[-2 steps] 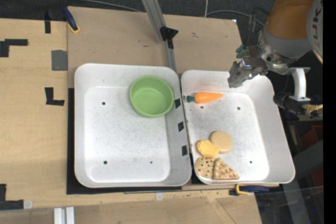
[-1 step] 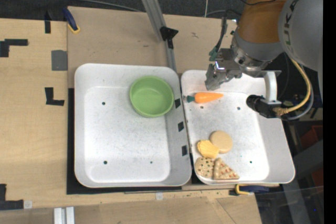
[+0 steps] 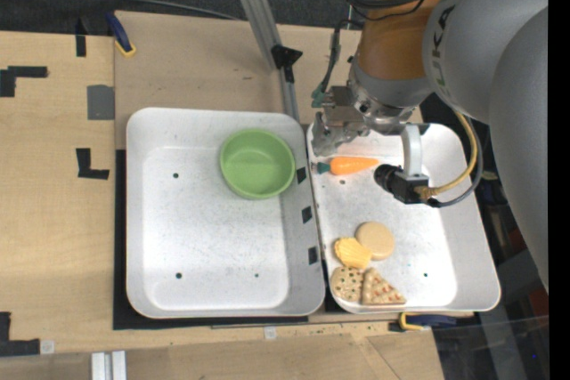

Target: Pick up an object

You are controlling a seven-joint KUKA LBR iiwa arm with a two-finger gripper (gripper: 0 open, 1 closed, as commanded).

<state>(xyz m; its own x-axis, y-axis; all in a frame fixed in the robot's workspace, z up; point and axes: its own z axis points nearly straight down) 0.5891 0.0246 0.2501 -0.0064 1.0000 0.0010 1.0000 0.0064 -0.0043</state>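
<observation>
Right bin: carrot lies at its 11 o'clock corner, long axis 3-to-9, green tip at 9. Tool sits just above carrot's 9 o'clock end. You can't tell its opening; nothing seen held.

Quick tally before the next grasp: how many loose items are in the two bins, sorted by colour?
Green: 1, the bowl in the left bin
Orange: 1, the carrot in the right bin, just below the gripper
Yellow: 1, the yellow piece
Tan or beige: 3, the round piece, the round cracker, the wedge cracker
Total: 6
</observation>
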